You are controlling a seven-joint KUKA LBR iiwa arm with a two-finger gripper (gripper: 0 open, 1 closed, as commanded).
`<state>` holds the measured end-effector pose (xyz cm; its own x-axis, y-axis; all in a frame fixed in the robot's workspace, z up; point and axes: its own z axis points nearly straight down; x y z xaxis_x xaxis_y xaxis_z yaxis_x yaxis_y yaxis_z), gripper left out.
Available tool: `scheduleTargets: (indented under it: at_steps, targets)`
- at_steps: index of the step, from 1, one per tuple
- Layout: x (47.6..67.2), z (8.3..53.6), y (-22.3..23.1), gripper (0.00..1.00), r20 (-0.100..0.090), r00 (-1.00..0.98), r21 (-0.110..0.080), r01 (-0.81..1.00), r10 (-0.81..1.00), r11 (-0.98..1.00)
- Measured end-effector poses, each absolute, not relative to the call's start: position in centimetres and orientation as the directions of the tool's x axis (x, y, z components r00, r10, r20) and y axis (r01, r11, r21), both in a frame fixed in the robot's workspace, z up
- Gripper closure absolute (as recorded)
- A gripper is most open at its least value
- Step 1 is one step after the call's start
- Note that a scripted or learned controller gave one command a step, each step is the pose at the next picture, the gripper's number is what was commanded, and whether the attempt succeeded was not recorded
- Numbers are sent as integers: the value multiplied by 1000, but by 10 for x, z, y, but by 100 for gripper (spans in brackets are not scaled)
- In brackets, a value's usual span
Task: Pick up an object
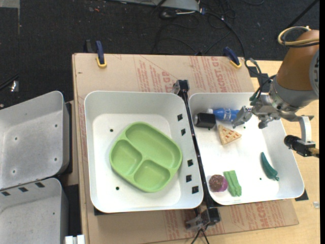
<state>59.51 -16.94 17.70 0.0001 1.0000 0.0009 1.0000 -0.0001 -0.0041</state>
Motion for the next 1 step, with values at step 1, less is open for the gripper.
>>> scheduleTargets:
  at_steps: [1]
  targets:
    - [591, 131, -162, 0, 1, 1, -3, 1000, 1000, -1]
